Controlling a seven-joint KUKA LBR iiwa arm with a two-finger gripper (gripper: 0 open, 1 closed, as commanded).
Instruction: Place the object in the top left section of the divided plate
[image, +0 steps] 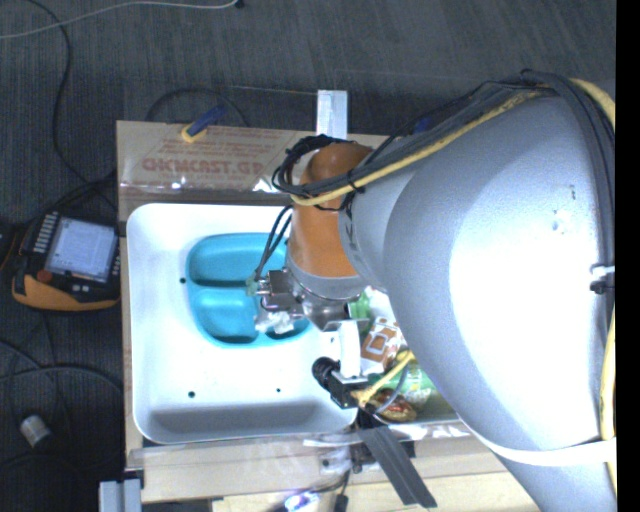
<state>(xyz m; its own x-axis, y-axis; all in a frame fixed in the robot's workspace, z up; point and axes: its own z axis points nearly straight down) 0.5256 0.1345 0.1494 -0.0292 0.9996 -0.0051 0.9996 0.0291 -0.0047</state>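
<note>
Hovering low over the left bin right now, the end effector (272, 308) is sitting at the right edge of the blue divided plastic plate (228, 285), and honestly I cannot tell whether it is spread or pressed together, since the wrist hardware is blocking the tips from this slanted overhead angle. I also can't make out any object pinched in there, so I'm not going to claim it's carrying anything.

Going outward: the orange band (322, 225) above the wrist is sitting just up and right of that, and the big grey arm (500, 270) is covering most of the right bin, with a pile of colourful packaged items (392, 372) peeking out underneath it.

The plate is lying in the shallow white left bin (160, 330), up toward its far side, with a ridge splitting it into sections. The key relation, as I'm reading it: the top left section (225, 258) is lying up and to the left of the end effector, close by, so the coming move is probably a short shift that way before any release. Risk is dropping on the ridge or in the lower section instead.
</note>
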